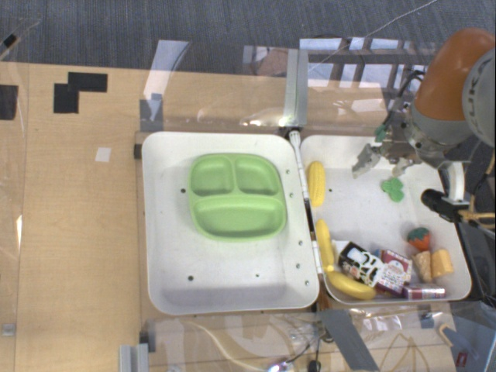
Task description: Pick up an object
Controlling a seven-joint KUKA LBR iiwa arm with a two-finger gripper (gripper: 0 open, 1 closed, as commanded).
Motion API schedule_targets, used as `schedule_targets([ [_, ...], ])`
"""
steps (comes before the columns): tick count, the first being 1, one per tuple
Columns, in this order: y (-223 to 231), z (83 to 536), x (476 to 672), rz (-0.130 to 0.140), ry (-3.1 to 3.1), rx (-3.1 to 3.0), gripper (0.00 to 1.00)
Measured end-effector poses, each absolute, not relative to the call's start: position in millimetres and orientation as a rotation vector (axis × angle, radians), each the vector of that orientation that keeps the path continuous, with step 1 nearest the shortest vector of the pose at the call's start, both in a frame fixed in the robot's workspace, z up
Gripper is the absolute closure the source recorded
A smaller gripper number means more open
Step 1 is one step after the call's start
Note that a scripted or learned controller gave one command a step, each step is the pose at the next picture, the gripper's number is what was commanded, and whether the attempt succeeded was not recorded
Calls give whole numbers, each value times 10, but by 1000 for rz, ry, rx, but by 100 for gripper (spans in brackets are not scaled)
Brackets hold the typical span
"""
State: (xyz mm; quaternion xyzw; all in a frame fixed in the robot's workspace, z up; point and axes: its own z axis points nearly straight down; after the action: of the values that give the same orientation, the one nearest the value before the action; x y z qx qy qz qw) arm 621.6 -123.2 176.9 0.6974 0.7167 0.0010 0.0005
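Note:
My gripper [381, 164] hangs over the far part of the right bin [349, 152], its two fingers spread open with nothing between them. A small green toy [393, 189] lies on the bin floor just in front of the right finger, apart from it. A yellow corn cob [316, 184] rests along the bin's left wall. At the near end lie a banana [338, 272], a black-and-white packet [360, 263], a red box [394, 271], a red and green strawberry [419, 239] and tan bread pieces [434, 264].
The left bin [167, 285] holds a green divided plate [236, 196]. A metal divider [304, 200] separates the two bins. A black fixture [442, 204] sticks in over the right bin's right wall. A pink tube [424, 291] lies by the near wall.

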Motion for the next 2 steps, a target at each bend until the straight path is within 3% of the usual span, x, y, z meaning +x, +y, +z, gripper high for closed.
schedule_targets([
  [1,-1469,2328,6654,3,2153,2285,0],
  [2,-1616,1609,6548,-1,2062,2370,0],
])
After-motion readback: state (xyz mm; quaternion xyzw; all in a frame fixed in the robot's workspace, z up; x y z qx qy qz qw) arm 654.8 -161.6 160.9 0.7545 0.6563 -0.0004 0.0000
